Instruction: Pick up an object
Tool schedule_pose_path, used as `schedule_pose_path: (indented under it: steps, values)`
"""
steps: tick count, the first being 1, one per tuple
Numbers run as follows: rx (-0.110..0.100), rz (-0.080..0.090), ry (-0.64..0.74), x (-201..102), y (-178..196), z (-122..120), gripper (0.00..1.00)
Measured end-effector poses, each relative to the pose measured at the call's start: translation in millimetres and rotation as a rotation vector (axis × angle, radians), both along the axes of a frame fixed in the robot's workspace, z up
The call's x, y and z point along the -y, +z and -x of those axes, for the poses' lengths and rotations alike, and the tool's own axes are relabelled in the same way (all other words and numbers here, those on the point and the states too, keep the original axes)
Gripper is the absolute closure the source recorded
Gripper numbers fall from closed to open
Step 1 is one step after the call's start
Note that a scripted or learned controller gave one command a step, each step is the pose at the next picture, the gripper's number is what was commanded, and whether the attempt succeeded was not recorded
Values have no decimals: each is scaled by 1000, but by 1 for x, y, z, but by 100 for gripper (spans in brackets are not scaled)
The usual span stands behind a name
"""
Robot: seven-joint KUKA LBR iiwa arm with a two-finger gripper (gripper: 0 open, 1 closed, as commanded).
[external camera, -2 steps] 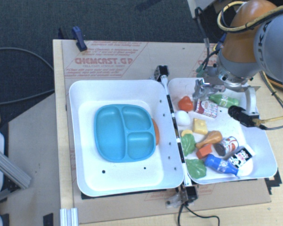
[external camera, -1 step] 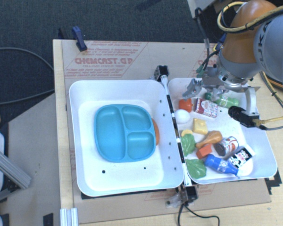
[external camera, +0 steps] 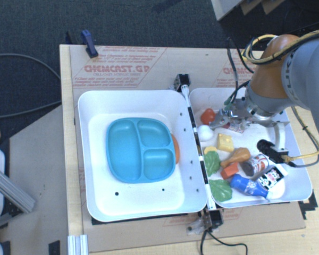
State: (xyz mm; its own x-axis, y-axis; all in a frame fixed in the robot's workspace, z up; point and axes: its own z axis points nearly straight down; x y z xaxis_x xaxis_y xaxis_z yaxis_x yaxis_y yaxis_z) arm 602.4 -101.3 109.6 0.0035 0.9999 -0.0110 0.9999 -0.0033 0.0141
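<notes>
You're looking at a thick, rounded grey arm with a smooth shell. An orange band wraps it above the wrist. Yellow and black cables loop over the band's top. Below it sits a silvery metal gripper, its small parts crowded together, too fine to tell apart.

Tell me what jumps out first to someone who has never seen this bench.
The big blue divided plate lies in the middle of the left bin. The right bin holds a bright heap of toy food and small things, among them a blue bottle near its front edge. Over that bin's back part hangs the gripper of the grey and orange arm.
</notes>
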Motion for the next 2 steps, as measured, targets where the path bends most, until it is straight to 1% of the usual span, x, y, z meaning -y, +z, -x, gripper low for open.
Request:
schedule_pose_path:
  steps: [1,2]
  values:
    - [-7,-9,4,-7,-20,-67,0]
    - [2,-2,6,-5,-7,-69,100]
